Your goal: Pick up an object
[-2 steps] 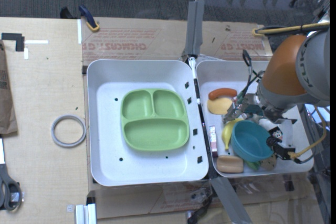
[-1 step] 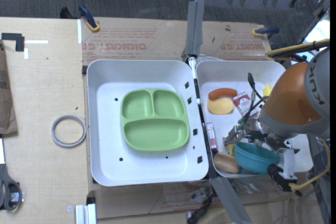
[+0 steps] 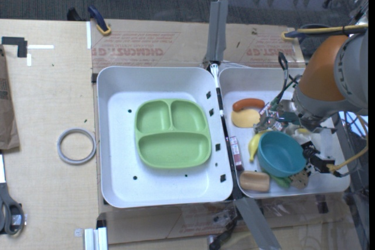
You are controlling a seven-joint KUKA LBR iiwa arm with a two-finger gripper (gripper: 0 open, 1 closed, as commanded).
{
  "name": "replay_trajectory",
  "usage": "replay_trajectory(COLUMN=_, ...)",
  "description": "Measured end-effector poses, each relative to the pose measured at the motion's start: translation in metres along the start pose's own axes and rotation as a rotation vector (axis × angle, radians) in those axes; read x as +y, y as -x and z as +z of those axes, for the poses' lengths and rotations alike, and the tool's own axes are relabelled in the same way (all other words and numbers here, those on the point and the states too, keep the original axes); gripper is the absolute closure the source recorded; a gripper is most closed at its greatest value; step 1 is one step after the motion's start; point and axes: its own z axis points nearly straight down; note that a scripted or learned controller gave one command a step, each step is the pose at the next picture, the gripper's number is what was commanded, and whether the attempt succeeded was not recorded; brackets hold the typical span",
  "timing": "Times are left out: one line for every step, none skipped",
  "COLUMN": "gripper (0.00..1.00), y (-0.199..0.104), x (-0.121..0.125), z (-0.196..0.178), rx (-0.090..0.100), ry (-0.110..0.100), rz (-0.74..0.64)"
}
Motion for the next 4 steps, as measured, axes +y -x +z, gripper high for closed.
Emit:
replay_trajectory(gripper=0.0, y=-0.03, x=-0.028, z=0.0, rx=0.0, ry=0.0, rz=-0.104)
replay_trajectory(gripper=0.0, y=-0.03, x=-0.028, z=0.0, rx=0.0, ry=0.0, rz=-0.105)
replay_trajectory(gripper=0.0, y=-0.025, x=-0.036, z=-0.035, rx=0.0, ry=0.0, rz=-0.031)
replay_trajectory(gripper=0.0, y=-0.088, x=-0.028, z=-0.186, rx=-0.002, ry=0.001, rz=-0.209)
